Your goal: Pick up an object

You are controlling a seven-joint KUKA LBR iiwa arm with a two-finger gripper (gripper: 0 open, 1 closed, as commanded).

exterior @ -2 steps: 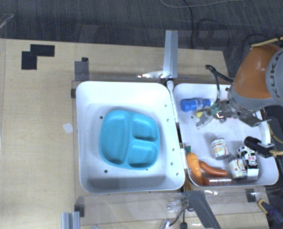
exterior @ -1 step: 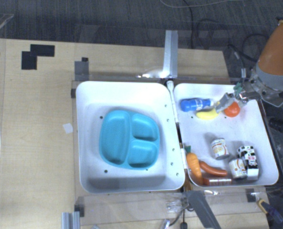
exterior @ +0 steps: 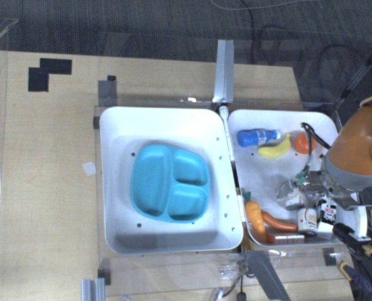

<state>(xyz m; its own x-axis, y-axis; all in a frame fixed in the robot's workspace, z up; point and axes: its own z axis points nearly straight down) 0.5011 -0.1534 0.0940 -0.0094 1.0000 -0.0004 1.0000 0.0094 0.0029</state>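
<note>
While the surface (exterior: pixel 41 187) spreads tan and bare across the left of the view, two white bins sit side by side on it. The left bin (exterior: pixel 120 231) holds a blue divided tray (exterior: pixel 169 182), lying flat near its middle. The right bin (exterior: pixel 264 119) is partly covered by the arm (exterior: pixel 360 150), which enters from the right; its orange band hides the bin's right wall. The end effector (exterior: pixel 305 190) hangs low over the bin's middle, a tangle of grey metal and cable, and whether its fingers are apart or together cannot be told. Nothing can be seen between them. Along the bin's near edge lies a carrot (exterior: pixel 255 215), its long axis running from upper left to lower right, beside a brown sausage-like piece (exterior: pixel 280 221) lying roughly left to right. Near the far wall a blue bottle (exterior: pixel 256 137) lies on its side, cap toward the right, with a yellow banana (exterior: pixel 275 149) just beside it and a small orange ball-like thing (exterior: pixel 300 143), half hidden by a black cable.
</note>
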